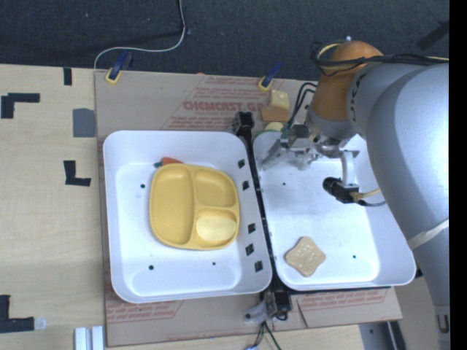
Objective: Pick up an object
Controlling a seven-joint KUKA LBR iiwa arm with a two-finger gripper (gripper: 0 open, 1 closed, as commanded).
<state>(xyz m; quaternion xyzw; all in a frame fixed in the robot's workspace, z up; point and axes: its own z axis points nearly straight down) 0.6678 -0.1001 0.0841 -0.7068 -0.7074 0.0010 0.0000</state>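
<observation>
**Flat biscuit piece near front edge of right bin**

Nearest the camera: small tan cracker-like piece, lying flat by the right bin's front edge. Probably light, stiff, brittle; best pinched gently across its width. Yellow divided plate at centre of left bin, wide and awkward. Hand at right bin's back left corner, well apart from the piece; whether released or clenched, cannot tell.

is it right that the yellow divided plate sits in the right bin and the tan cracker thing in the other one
Not quite. The camera view shows the yellow divided plate in the left bin, not the right. The tan cracker-like piece does lie in the other one, the right bin.
</observation>
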